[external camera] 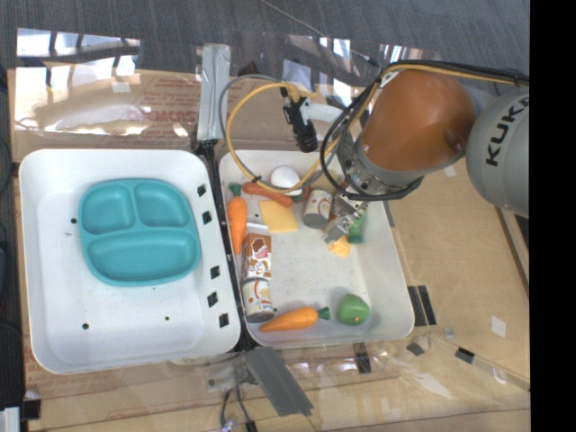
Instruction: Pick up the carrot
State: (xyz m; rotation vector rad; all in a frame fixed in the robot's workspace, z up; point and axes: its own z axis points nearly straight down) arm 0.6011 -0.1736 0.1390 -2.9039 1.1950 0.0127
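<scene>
Where the grey arm (pixel 504 151) reaches in from the right, its orange band (pixel 416 120) hangs over the far right part of the right bin (pixel 396 282). The gripper (pixel 340 226) points down below the band, just above a small yellow piece (pixel 340 248) and beside a green item (pixel 356 230). From this angle it is too small and shadowed to tell how its tip is set.

There are several carrots in the right bin. One carrot (pixel 237 225) lies along the bin's left wall, pointing near to far. A second carrot (pixel 290 319) lies along the near edge, tip to the left, with a green round fruit (pixel 353 310) just to its right. A thinner carrot (pixel 267 192) rests at the far end, next to a white egg (pixel 284 177). None of them touches the gripper.

A tall printed carton (pixel 256 275) lies between the left-wall carrot and the near carrot. A yellow cheese slice (pixel 279 216) sits near the bin's middle, and a small can (pixel 317 209) lies just left of the gripper.

The left bin (pixel 40 241) holds a turquoise divided plate (pixel 138 230). Yellow and black cables (pixel 261 106) loop above the far edge of the right bin.
</scene>
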